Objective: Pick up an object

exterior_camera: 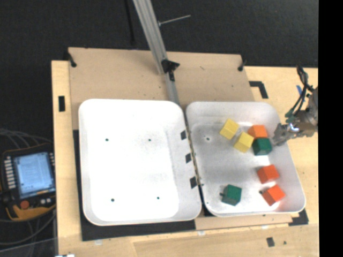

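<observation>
The right bin [214, 116] holds several small blocks. Two yellow blocks [229, 128] [244, 142] sit near its middle top. An orange block [258, 131] touches a green block [261, 146] beside them. Two red-orange blocks [267, 173] [273, 195] lie at the lower right, and another green block [231, 194] lies near the front edge. My gripper [282, 131] hangs at the bin's right rim, just right of the orange and green pair, with nothing seen between its fingers.
The left bin [131, 162] lies beside the right one. A metal pole [155, 39] slants up from between the bins at the back. A teach pendant [29, 175] sits off the bench's left edge.
</observation>
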Available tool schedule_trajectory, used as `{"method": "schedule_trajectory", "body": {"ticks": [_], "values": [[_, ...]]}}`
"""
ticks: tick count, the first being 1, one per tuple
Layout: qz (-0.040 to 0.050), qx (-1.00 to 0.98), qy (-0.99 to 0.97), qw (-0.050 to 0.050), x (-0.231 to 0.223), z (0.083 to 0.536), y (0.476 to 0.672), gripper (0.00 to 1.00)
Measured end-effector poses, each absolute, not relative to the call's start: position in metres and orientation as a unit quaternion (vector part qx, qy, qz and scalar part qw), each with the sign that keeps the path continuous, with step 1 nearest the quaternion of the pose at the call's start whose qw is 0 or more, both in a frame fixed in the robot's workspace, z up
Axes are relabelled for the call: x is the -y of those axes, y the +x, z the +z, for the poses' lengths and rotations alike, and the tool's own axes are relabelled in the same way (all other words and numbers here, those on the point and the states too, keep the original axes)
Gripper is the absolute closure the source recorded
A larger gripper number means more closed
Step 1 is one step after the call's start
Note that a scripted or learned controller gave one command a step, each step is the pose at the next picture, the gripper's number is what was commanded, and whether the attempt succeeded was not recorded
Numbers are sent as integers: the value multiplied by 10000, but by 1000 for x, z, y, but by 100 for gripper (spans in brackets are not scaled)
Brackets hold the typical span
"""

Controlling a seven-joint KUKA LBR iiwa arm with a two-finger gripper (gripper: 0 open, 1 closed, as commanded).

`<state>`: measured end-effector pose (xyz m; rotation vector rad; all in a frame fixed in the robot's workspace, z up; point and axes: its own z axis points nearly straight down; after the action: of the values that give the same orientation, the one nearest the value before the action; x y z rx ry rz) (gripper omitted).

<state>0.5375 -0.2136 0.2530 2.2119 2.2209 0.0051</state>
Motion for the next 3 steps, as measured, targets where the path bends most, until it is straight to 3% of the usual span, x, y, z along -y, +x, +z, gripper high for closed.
{"method": "schedule_trajectory", "body": {"ticks": [1,3], "values": [[11,-7097,7045,6,156,257,528,100],[3,-7095,7047,-2,51,249,533,100]]}}
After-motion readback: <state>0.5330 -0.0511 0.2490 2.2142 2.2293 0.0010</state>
